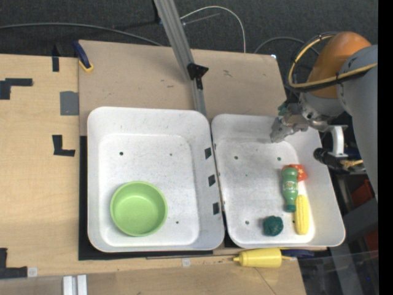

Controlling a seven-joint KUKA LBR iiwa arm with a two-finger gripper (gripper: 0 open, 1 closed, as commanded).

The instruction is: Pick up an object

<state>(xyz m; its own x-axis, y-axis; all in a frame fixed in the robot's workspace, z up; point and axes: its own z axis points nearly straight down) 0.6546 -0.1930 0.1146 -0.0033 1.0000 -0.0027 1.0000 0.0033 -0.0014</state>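
Observation:
In the right bin [245, 134], near its right wall, lie a green toy vegetable with a red-orange end [290, 184], a yellow corn cob [301, 214] and a dark green lump [273, 225]. My gripper [280, 131] hangs over the bin's far right corner, above and apart from these objects. Nothing shows between its fingers.
A light green bowl [139, 208] sits at the near left of the left bin [147, 118]. A yellow bottle-like object [261, 258] lies on the bench just in front of the right bin. A grey metal pole [178, 35] slants over the bench behind the bins.

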